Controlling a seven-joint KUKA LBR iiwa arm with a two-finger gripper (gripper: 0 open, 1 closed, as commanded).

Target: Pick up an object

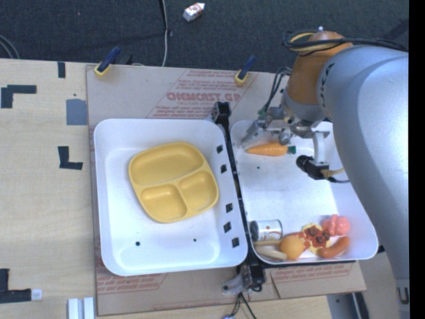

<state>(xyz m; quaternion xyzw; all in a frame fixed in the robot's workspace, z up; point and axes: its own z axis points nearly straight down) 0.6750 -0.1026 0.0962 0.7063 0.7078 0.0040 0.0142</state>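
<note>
The carrot (267,149) is a small toy one, orange and tapered, with a bit of green at its thick end. It lies flat on the floor of the right bin (292,191), near the far wall, its pointed tip aimed toward the divider between the two bins and its green end toward the arm. Its surface looks smooth and a little glossy, brighter than anything else in that part of the bin.

The claw (269,129) hangs just above and behind the carrot, at the end of the big grey arm (372,125) with its orange band (312,72). The metal parts sit close over the carrot's upper side, but from here I cannot tell whether the claw is wide or narrow, nor whether it touches the carrot.

At the near end of the same bin there is a huddle of other toys: a small can (267,230) on its side, a round orange fruit (292,246), a reddish sausage shape (334,246) and a pink piece (337,224). They are well apart from the carrot.

The left bin (113,244) carries a yellow divided tray (174,181), set at a slant. Both bins rest on a cardboard sheet (186,98) on the pale wooden desk (40,198).
</note>
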